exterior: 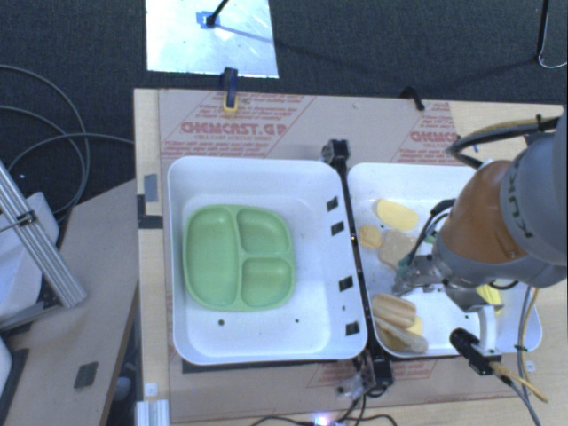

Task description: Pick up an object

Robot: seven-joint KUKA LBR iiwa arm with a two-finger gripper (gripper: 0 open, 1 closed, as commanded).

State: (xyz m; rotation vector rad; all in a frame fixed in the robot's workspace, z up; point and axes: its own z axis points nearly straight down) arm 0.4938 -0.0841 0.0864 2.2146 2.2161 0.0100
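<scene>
From the overhead camera view, my arm (497,220) reaches in from the right and hangs low over the right bin (417,177), its orange band covering much of that bin's middle. My pincer (415,278) sits at the near-left part of that bin; I cannot tell whether it is released or clenched, since the wrist hides that. The things I might take lie close around it: a yellow oval piece (397,213) toward the far side, a pale tan piece (393,248) just beside the tip, and a bread-like roll (395,311) near the front wall. The left bin (257,177) holds a green divided plate (239,257), well apart from me. To do this well, I judge I should settle on one piece, probably the tan one or the roll, centre over it, descend straight, and keep clear of the wall between the bins.
</scene>
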